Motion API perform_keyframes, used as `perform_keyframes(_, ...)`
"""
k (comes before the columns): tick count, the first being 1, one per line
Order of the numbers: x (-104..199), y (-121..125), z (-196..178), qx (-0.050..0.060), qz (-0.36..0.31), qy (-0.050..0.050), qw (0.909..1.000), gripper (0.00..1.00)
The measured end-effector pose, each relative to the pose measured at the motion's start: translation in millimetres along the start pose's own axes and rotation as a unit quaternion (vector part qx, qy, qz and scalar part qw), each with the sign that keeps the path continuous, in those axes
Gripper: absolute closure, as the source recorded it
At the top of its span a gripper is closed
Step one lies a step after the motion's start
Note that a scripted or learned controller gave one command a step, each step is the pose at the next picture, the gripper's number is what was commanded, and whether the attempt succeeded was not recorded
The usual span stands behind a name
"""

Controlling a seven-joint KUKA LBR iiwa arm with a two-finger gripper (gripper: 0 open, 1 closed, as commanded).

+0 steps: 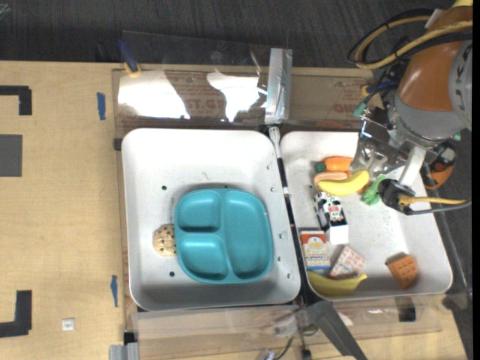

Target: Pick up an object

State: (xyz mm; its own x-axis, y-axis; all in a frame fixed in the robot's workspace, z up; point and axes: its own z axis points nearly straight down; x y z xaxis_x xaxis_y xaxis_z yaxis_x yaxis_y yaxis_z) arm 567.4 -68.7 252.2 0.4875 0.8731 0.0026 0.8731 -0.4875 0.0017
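because the arm (435, 88) reaches in from the right, its tool (373, 163) hangs over the back of the right bin (431, 235), low among the toys that lie there. just beside and partly under it sits a yellow banana (343, 184), with an orange carrot-like piece (336, 163) touching it at the back and a small green bit (371, 195) at its right end. whether the tool is spread or pressed together i cannot tell: the wrist and its cables cover that part, and nothing can be seen caught in it, so i would not call anything held.

the task names no one object, so any of these would do, and the banana looks the likeliest target by its nearness to the tool. it lies flat and curved on the bin floor, crowded by its neighbours, which i judge could make a clean pinch hard.

further forward in the same bin the things lie loosely scattered, as if dropped: a black and white cow-like figure (331, 211), a small red and white box (315, 250), a patterned block (348, 262), a second banana (336, 282) against the front wall, and an orange waffle-like piece (402, 269) well apart on the right.

the left bin (142, 163) holds a teal divided plate (223, 233) lying flat near its middle, with a cookie (163, 240) touching the plate's left edge. both bins rest side by side on the tabletop (52, 201).
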Motion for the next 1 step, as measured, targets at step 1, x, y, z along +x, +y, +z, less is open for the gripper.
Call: perform_keyframes(1,59.5,-97.3,39.8,0.004,-0.139,-0.002,0.9903,1.00)
